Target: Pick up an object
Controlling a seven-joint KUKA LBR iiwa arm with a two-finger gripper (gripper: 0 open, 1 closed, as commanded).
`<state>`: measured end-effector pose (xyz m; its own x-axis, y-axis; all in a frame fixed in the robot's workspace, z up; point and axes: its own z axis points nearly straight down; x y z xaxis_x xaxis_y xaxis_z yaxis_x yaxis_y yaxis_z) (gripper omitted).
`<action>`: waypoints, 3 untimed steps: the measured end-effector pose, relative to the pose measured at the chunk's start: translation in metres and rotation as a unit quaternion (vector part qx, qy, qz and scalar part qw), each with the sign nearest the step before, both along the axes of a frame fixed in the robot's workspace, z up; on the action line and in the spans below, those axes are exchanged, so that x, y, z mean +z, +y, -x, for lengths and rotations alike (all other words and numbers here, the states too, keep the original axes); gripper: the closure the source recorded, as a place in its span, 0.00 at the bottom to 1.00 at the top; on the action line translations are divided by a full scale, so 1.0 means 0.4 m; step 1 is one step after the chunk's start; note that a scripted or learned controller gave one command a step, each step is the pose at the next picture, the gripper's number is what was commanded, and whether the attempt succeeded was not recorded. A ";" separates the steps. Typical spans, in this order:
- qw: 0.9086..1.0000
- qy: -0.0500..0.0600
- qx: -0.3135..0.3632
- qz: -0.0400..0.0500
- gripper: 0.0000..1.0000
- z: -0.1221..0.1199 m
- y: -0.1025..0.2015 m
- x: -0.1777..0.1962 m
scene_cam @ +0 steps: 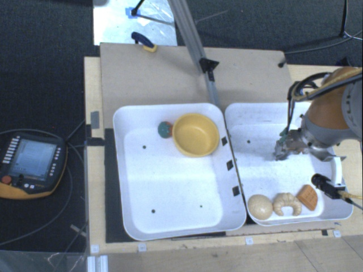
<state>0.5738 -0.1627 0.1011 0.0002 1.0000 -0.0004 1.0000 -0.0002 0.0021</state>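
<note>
Over the right white bin [249, 118], the hand [282, 150] hangs low above bare plastic floor; whether it is spread or pressed together, I cannot tell. Nothing seems picked yet, so this looks like the approach. Candidates lie along that bin's near edge: a smooth pale egg-shaped roll [260, 206], a curled tan croissant [287, 203] and a flat orange waffle-textured biscuit [307, 196]. Next, the hand likely must travel nearer them and descend. A glossy yellow bowl [195, 134] and a small teal ball [165, 129] sit in the left bin [170, 208].
</note>
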 end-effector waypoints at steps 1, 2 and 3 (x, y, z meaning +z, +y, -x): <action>1.000 -0.002 0.000 0.000 1.00 0.000 -0.003 0.158; 1.000 -0.002 0.001 0.000 1.00 -0.004 0.004 0.314; 1.000 -0.001 0.000 0.000 1.00 -0.006 0.004 0.422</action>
<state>0.5764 -0.1611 0.2701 -0.0008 1.0000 -0.0008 1.0000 0.0008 0.0046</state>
